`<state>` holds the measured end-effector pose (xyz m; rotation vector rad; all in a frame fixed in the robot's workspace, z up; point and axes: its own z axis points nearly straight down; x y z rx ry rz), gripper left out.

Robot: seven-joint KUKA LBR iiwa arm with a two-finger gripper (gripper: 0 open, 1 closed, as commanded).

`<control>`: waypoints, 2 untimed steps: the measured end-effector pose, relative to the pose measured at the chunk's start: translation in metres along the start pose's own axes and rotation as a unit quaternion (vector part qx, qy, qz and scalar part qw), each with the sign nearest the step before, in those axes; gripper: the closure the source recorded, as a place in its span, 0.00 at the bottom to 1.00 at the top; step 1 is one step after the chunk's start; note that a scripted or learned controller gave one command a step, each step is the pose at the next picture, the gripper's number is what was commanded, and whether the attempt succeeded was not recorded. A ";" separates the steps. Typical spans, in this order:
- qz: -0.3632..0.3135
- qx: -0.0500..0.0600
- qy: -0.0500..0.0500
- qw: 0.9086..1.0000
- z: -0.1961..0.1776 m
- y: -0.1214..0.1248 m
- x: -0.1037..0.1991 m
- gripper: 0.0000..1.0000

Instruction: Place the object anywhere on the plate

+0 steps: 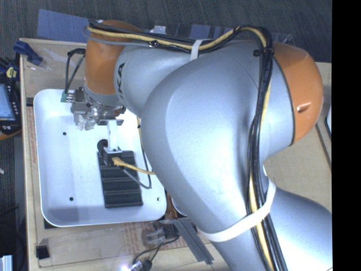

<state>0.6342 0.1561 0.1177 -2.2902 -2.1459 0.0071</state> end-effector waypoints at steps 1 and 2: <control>-0.271 -0.003 0.000 0.963 0.026 0.012 0.063 1.00; -0.512 -0.001 -0.001 0.859 0.026 -0.030 0.013 1.00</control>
